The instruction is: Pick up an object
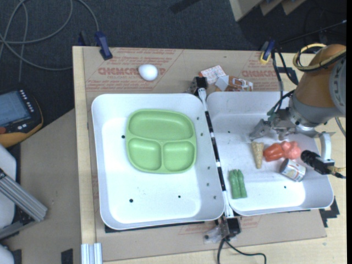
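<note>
Bins sit side by side on a brown board, and we use the right bin (308, 199) as our marker. Inside it we see an orange toy (281, 150), a cream cone (258, 153) just left of that, a small can (293, 170) below, and a green piece (237, 183) near the bin's left wall. The gripper (270, 126) hangs just above the cone and toy; its fingers look spread, holding nothing. Left of our bin, the other bin (110, 191) carries a green tray (161, 141). Up past both, a white egg (148, 71) rests on the board. Dark floor with cables lies around.
</note>
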`<control>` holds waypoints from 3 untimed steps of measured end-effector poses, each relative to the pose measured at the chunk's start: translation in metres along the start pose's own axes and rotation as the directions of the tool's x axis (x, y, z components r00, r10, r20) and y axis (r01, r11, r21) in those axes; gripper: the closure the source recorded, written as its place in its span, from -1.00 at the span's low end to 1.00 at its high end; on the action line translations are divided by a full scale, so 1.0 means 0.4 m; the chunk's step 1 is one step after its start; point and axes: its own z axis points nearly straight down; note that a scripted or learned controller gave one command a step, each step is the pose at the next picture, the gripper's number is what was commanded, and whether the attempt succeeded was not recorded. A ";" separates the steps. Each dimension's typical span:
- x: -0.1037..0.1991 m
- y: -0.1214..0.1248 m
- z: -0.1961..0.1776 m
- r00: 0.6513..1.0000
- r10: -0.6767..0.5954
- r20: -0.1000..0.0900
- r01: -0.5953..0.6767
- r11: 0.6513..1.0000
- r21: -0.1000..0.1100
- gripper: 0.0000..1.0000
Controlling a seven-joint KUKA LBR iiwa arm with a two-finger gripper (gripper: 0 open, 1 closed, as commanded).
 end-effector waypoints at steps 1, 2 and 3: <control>0.066 -0.081 0.024 1.000 0.000 -0.001 0.000 1.000 0.002 -1.00; 0.066 -0.080 0.000 1.000 0.001 0.000 -0.001 1.000 0.000 1.00; 0.239 -0.132 -0.288 1.000 -0.002 0.000 0.002 1.000 -0.001 1.00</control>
